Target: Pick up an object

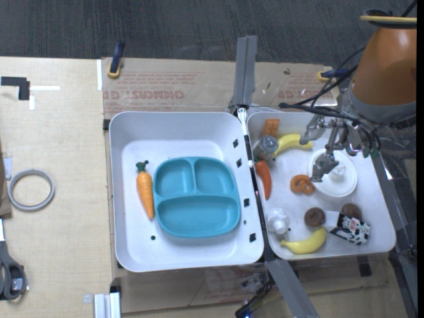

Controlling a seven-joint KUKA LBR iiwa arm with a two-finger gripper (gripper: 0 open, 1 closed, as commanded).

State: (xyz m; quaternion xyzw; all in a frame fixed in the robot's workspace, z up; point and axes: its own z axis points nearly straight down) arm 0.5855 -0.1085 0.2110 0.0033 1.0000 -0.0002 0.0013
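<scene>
**Desk:** Dark carpet lies behind a pale wooden table (53, 244), where two shallow white bins sit side by side on brown cardboard. What is in the left bin (126, 244)?

**Photographer:** It holds a blue divided plate (197, 197), lying flat, with a toy carrot (144, 188) just beside the plate's left edge, leaf end pointing toward the far wall.

**Desk:** And the right bin (383, 204)?

**Photographer:** It is crowded. One banana (293, 142) lies near the far wall, next to a small orange block (271, 126). A second banana (305, 242) lies along the near wall. A red pepper (264, 178) rests against the divider. An orange ring-shaped piece (303, 185) sits just left of a white round dish (338, 181), with a brown doughnut-like piece (314, 216) below it and a black-and-white carton (351, 229) toward the near right corner.

**Desk:** Where is the arm?

**Photographer:** It reaches in from the right, its orange band at the top corner. The claw (322, 167) hangs over the left edge of the white dish, close to the orange ring. Its grey fingers point down, set close together, and I see nothing between them. Whether they touch the dish I cannot tell.

**Desk:** Anything outside the bins?

**Photographer:** A grey tape ring (28, 189) lies on the table well to the left.
</scene>
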